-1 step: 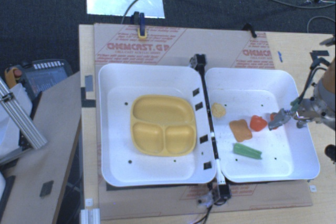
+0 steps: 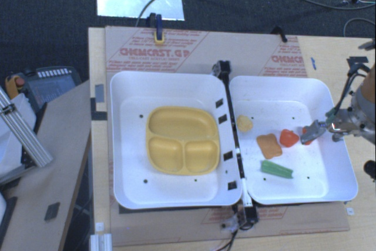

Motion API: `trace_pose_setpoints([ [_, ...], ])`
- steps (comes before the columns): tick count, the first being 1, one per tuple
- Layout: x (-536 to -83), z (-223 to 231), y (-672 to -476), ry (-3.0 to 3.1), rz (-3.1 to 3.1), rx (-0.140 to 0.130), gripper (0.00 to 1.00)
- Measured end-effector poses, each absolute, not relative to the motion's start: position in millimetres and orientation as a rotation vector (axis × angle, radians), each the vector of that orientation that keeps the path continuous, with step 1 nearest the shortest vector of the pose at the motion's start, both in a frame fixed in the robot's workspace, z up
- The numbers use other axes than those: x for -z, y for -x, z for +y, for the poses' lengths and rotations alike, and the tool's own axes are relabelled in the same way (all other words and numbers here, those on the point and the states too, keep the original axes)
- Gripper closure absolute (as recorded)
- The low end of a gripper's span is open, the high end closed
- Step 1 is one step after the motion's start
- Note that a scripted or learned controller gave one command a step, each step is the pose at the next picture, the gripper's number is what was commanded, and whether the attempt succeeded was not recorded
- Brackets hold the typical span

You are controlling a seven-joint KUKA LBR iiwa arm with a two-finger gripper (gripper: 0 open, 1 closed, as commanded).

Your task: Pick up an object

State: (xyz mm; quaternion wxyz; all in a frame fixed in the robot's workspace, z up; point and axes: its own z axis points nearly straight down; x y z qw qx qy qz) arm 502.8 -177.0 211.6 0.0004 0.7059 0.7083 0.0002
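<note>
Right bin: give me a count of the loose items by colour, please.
Pale yellow round piece: 1
Orange flat piece: 1
Red piece: 1
Green stick: 1
Total: 4

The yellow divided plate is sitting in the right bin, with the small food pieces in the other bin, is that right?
Not quite. The yellow divided plate sits in the left bin, as the camera view shows. The small food pieces, such as the green piece, are in the other bin.
</note>
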Motion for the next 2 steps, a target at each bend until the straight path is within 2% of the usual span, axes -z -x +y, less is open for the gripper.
trace_pose_setpoints([
  [2,-90,-181,-513.0,-2.221,2.224,0.001,0.0],
])
